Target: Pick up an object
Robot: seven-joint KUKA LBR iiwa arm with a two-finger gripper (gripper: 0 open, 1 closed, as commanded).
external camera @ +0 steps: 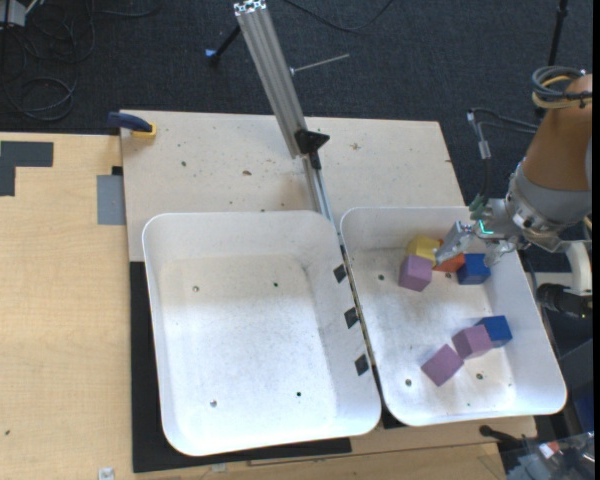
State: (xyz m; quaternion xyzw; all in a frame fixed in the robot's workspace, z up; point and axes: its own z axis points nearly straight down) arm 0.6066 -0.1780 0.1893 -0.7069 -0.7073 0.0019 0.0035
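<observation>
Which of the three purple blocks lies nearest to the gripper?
The purple block beside the yellow block, just left of the gripper; the other two lie lower in the right bin.

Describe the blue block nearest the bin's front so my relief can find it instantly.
Start at the right-hand white bin. In its lower right part three blocks sit in a diagonal row, well below the pincer. The blue block is the upper-right end of that row, touching a purple block; it is the row's only blue one.
</observation>
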